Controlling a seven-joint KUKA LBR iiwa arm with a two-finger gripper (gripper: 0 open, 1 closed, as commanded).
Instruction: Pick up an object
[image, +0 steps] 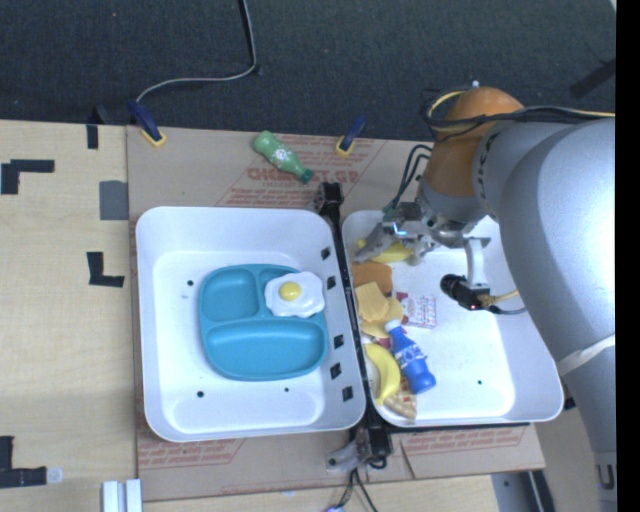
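Tool (395, 235) sits over the right bin's (500, 385) far-left corner; can't tell its state. Food pile (385, 335) lies directly toward the camera from it, running along the bin's left wall.

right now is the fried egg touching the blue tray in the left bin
Touching. The camera view shows the fried egg lying across the upper right corner of the blue tray, its white overlapping the tray's rim with no gap.

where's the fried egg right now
The fried egg sits in the left bin, on the upper right corner of the blue tray, near the divider between bins.
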